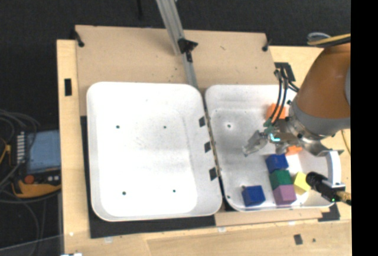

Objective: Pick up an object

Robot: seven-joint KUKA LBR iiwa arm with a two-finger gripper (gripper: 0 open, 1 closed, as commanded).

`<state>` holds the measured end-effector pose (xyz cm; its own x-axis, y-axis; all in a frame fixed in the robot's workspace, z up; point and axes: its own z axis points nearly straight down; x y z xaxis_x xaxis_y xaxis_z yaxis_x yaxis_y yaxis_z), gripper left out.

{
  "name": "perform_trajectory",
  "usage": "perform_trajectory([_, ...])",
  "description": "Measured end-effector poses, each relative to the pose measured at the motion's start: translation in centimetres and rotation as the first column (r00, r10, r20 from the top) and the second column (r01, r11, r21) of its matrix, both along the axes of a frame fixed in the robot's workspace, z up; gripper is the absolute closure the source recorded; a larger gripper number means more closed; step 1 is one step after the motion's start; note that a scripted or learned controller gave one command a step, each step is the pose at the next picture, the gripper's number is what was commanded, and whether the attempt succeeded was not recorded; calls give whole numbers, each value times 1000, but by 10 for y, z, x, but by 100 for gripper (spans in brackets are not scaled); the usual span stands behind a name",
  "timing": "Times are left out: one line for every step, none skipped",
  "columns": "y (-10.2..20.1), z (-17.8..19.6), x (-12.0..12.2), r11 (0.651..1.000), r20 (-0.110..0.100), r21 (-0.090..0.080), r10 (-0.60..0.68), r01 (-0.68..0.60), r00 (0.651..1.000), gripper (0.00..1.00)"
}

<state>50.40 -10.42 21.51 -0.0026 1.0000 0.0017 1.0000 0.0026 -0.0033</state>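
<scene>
My gripper (255, 144) hangs over the middle of the right bin (236, 108), open, with nothing between its fingers. Just to its right lies a blue block (276, 163), with a green block (281, 178) and a purple block (285, 194) in a row below it. A yellow block (301, 182) sits beside the green one. Another blue block (253, 195) rests near the bin's front edge, below the gripper. An orange piece (275, 111) lies above the gripper near the arm, and a second orange bit (293, 148) peeks out under the wrist.
The left bin (144, 148) lies beside the right one, with a ridge (208, 145) between them. A metal pole (168, 7) slants down toward the back of the bins. The arm's orange body (325, 92) covers the right bin's far right side.
</scene>
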Motion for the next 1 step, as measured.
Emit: perform_trajectory([0,2,1,1000,5,-1,-4,4,1000,0])
